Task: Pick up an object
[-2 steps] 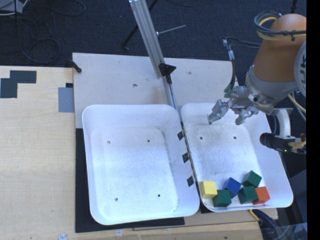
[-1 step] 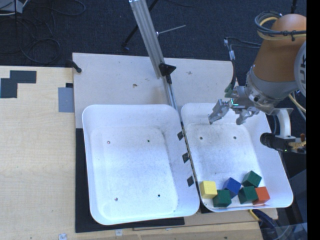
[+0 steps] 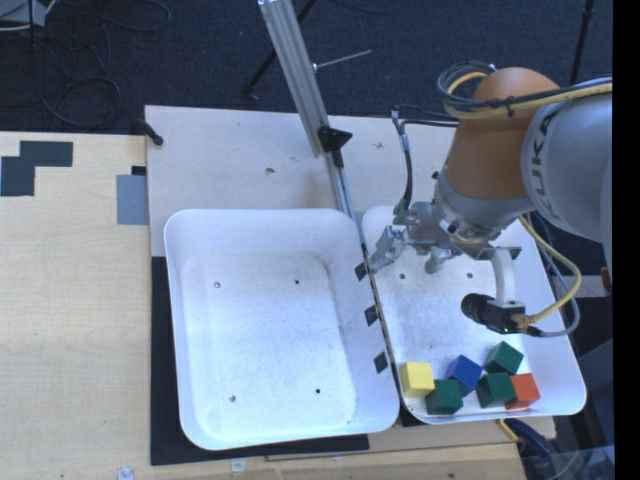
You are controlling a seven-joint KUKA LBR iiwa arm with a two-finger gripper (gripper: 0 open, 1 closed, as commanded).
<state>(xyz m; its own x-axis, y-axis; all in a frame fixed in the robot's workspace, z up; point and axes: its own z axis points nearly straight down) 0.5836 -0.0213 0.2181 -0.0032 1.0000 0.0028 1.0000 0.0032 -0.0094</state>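
Several small blocks lie clustered in the near corner of the right bin (image 3: 425,318): a yellow one (image 3: 417,377), a blue one (image 3: 464,370), three green ones (image 3: 445,397) (image 3: 495,388) (image 3: 506,356) and an orange one (image 3: 522,391). My gripper (image 3: 411,254) hangs over the far part of the right bin, close to the divide between the bins and well away from the blocks. Its fingers (image 3: 384,250) are spread open with nothing between them.
The left bin (image 3: 260,318) sits beside the right one, with black clips (image 3: 371,314) along their shared edge. A slanted aluminium rail (image 3: 300,68) rises behind the bins. A black cylindrical part (image 3: 492,311) and cables hang from the wrist over the right bin.
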